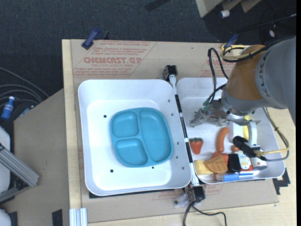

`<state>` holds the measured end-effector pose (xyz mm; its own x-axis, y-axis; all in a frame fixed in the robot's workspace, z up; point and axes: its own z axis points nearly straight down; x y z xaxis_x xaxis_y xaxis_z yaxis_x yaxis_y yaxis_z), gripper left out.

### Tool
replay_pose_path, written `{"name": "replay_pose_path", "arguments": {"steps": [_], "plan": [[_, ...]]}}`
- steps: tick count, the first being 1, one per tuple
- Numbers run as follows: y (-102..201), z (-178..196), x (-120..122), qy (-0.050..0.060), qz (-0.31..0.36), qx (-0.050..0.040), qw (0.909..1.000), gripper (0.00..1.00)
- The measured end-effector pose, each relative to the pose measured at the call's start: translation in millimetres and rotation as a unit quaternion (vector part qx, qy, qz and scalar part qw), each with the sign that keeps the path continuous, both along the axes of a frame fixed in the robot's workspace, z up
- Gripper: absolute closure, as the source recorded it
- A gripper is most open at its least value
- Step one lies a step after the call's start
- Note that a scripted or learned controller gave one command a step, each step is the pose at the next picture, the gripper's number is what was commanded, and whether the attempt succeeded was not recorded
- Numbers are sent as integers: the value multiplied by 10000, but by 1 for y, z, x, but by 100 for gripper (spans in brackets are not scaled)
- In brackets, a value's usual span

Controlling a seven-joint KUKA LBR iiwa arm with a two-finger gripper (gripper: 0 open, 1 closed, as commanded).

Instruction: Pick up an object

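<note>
My gripper (203, 117) hangs low over the upper-left part of the right bin (197, 86), above bare white floor. Below it lie the toys: a red strawberry-like piece (196, 145) by the bin's left wall, an orange sausage (221, 138), and a tan wedge (214, 165). Further right are a black block (233, 163), a blue marker (236, 177) along the front wall and a yellow piece (248, 134). None of them touches the gripper; the sausage and the strawberry are nearest, just below it.
The left bin (94, 98) holds a blue divided plate (140, 136). The grey arm with its orange band (247, 79) comes in over the right bin's far right side, trailing cables. A black divider (181, 121) runs between the bins.
</note>
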<state>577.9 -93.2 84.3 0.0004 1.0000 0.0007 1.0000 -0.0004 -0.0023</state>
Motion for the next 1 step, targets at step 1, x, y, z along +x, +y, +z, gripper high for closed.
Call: {"name": "replay_pose_path", "arguments": {"steps": [1], "plan": [[-15, 1, 45, -15, 3, -5, 10000, 0]]}}
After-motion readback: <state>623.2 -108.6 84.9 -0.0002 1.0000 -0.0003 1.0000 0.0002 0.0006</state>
